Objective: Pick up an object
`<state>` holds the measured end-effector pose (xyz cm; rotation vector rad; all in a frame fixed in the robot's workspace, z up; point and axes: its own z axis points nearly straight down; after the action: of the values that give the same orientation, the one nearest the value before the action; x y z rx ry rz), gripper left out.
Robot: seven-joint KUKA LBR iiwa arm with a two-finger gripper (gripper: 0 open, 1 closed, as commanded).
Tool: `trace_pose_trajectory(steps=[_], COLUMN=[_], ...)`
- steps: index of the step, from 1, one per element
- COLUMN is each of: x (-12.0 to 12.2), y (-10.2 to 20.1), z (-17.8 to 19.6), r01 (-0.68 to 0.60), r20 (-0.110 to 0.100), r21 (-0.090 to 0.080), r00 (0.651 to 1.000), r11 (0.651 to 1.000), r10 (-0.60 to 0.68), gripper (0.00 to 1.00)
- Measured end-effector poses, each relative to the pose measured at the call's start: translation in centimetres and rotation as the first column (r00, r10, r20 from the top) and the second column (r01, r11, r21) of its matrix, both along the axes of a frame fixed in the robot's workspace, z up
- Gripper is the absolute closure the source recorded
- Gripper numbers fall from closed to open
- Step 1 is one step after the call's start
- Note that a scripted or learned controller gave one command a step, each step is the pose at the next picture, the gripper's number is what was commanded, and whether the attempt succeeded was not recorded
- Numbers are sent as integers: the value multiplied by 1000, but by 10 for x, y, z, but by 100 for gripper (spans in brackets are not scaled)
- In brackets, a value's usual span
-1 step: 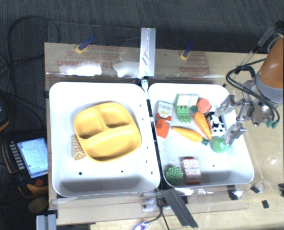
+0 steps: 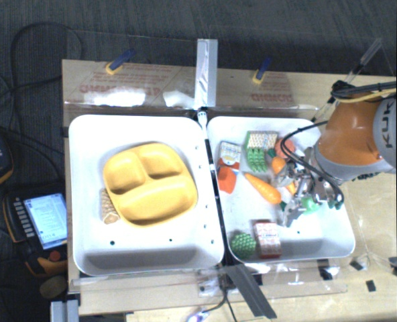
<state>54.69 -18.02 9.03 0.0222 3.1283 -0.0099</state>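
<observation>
Camera view: gripper point(image 2: 294, 212) is hanging over the right bin point(image 2: 332, 243), just right of the orange carrot point(image 2: 263, 187), which is lying mid-bin; its grip state, I cannot tell.

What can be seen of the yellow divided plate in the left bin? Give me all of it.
The yellow three-compartment plastic plate is squarish with rounded corners and has a smooth, slightly glossy look. Raised ridges split it into two smaller sections on the far side and one wide section on the near side. It lies face up, turned a little askew, about in the middle of the shallow white left bin. Its left edge lies against or over a tan ridged item. Its compartments hold nothing.
</observation>
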Motion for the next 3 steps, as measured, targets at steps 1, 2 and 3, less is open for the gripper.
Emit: trace_pose_trajectory(steps=[1, 2, 3], x=[0, 27, -13], y=[53, 83, 81], z=[0, 0, 0], r01=[-9, 173, 271], r20=[2, -1, 4], r21=[3, 5, 9], r00=[1000, 985, 963], r11=[1000, 985, 963], r10=[9, -173, -271], gripper=[0, 0, 0])
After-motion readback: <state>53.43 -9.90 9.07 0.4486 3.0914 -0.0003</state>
